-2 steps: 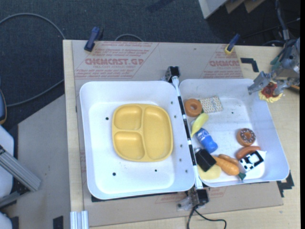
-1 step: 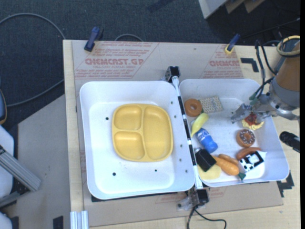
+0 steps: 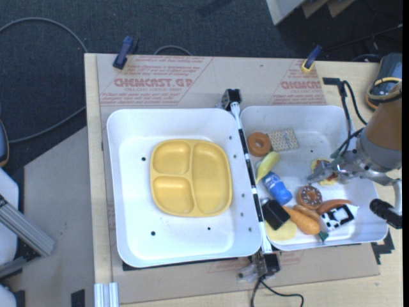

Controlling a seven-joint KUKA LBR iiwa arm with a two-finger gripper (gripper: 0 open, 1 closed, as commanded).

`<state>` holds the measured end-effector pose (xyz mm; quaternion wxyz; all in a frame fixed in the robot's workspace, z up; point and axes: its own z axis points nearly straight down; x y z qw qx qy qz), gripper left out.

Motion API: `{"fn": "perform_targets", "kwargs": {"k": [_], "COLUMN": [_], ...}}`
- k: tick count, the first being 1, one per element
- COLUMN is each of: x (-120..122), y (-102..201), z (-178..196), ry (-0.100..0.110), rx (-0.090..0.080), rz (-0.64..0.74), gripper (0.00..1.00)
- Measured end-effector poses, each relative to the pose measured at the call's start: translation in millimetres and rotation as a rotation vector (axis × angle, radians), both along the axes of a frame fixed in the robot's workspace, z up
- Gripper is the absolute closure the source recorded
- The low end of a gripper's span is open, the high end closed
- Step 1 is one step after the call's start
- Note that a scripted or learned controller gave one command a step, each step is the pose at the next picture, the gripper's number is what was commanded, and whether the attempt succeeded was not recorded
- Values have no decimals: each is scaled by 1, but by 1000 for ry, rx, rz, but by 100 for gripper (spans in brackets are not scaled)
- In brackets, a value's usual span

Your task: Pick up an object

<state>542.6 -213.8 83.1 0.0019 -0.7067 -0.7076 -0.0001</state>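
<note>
The right bin [image 3: 300,116] holds several small items. Among them are a brown ring doughnut [image 3: 259,143], a speckled pad [image 3: 283,139], a yellow banana-like piece [image 3: 267,165] and a blue can [image 3: 277,188]. There are also a dark sprinkled doughnut [image 3: 310,196], a black block [image 3: 275,214], an orange carrot [image 3: 305,219], a red sausage [image 3: 333,204] and a black-and-white piece [image 3: 337,217]. My gripper [image 3: 324,169] is low in the right half of this bin, just above the sprinkled doughnut. It is over a small yellow-orange bit [image 3: 329,180]. Whether it holds anything is unclear.
The left bin [image 3: 128,171] carries a yellow divided plate [image 3: 190,177]. The grey arm with its orange band [image 3: 385,130] crosses the right bin's right rim. A black clamp [image 3: 231,97] sits where the bins meet at the back. Blue clips [image 3: 123,52] hold the board's far edge.
</note>
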Motion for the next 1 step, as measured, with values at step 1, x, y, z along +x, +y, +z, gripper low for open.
{"fn": "perform_targets", "kwargs": {"k": [1], "x": [31], "y": [40], "z": [0], "ry": [-3], "rx": [-3], "rz": [0], "gripper": [0]}}
